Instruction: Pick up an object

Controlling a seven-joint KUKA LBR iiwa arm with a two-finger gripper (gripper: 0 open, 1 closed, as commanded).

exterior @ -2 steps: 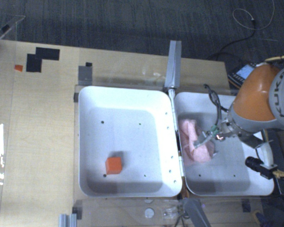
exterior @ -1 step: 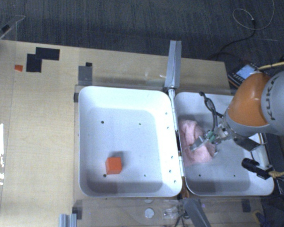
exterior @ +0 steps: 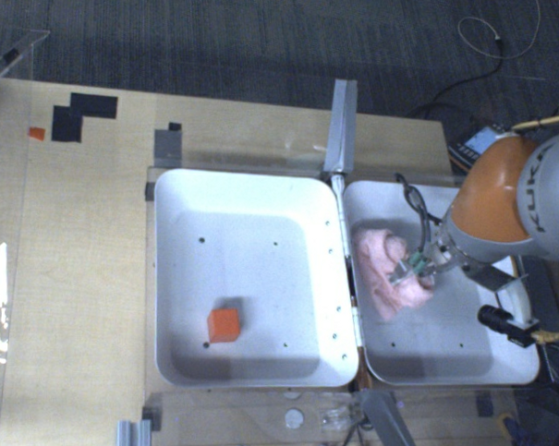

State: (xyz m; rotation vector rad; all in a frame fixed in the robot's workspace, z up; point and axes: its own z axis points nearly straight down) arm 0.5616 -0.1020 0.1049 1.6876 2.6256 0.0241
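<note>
Left of the metal divider (exterior: 341, 137), an orange block (exterior: 224, 325) sits in its bin (exterior: 176, 259); right, a pink cloth (exterior: 385, 270) lies lengthwise under the gripper (exterior: 414, 268), whose grip I can't make out.

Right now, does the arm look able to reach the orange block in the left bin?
Probably yes. The orange block lies alone on the left bin floor, nothing over it. The gripper is at the pink cloth in the right bin, so it must cross the divider.
</note>
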